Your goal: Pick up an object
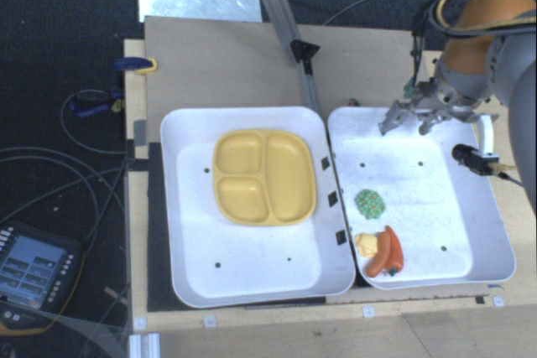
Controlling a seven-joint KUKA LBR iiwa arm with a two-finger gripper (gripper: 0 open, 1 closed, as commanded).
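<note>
Nearest, I see an orange carrot beside a small yellow piece at the right bin's front edge. Behind them lies the green broccoli. Farther back, the gripper hangs over the rim, fingers spread, holding nothing. The yellow plate sits in the left bin.

The scene is viewed from one fixed camera set high above the surface, angled downward at a slant. Both white bins are framed whole from a moderate distance, lying below and left of the hand. Floor and cables are included at the left edge.
</note>
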